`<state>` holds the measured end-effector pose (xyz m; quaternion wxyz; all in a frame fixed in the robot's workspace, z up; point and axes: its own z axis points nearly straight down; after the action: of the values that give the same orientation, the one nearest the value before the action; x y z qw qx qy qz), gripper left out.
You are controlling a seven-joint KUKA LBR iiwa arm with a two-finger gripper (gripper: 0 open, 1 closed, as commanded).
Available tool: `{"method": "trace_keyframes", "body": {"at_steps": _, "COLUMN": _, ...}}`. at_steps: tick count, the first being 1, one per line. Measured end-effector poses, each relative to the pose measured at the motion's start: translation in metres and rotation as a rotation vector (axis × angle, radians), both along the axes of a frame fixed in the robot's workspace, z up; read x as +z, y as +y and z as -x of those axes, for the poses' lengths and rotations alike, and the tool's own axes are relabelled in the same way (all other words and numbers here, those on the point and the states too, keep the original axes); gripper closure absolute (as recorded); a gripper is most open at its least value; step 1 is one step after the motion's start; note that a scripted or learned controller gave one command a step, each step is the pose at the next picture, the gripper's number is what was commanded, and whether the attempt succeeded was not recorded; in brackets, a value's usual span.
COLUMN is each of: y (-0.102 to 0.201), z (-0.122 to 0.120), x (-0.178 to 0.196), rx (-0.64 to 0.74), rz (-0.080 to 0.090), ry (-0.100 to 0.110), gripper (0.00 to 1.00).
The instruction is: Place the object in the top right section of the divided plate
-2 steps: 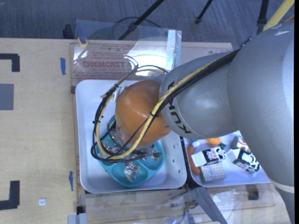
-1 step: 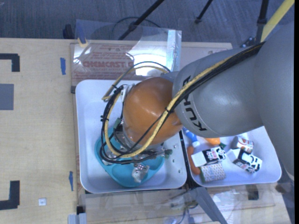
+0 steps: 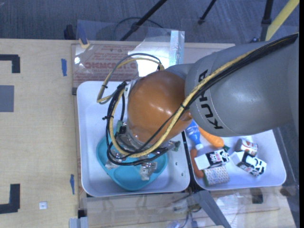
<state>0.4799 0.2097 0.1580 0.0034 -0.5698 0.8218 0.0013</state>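
Leftward, counter (image 3: 38, 127) bare wood. Left bin (image 3: 88, 141) holds teal plate (image 3: 107, 167). Arm (image 3: 237, 94) hangs over plate, wrist and cables masking it. Gripper (image 3: 142, 167) low above plate; jaws' state cannot tell. Object not identifiable; none seen gripped. Right bin (image 3: 278, 172) holds carrot (image 3: 211, 137), small toys. Risk: release into wrong section, dividers hidden.

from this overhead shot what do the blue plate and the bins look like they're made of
The blue plate looks like smooth moulded plastic: even turquoise colour, soft sheen, rounded rim. The left bin and right bin look like glossy white plastic, with rounded corners and faint reflections; coated metal can't be ruled out.
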Motion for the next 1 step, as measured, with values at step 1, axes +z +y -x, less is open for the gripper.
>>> {"method": "trace_keyframes", "body": {"at_steps": 1, "y": -0.0095, "z": -0.0003, "x": 0.0547, "rx": 0.256, "rz": 0.001, "ry": -0.001, "gripper": 0.00}}
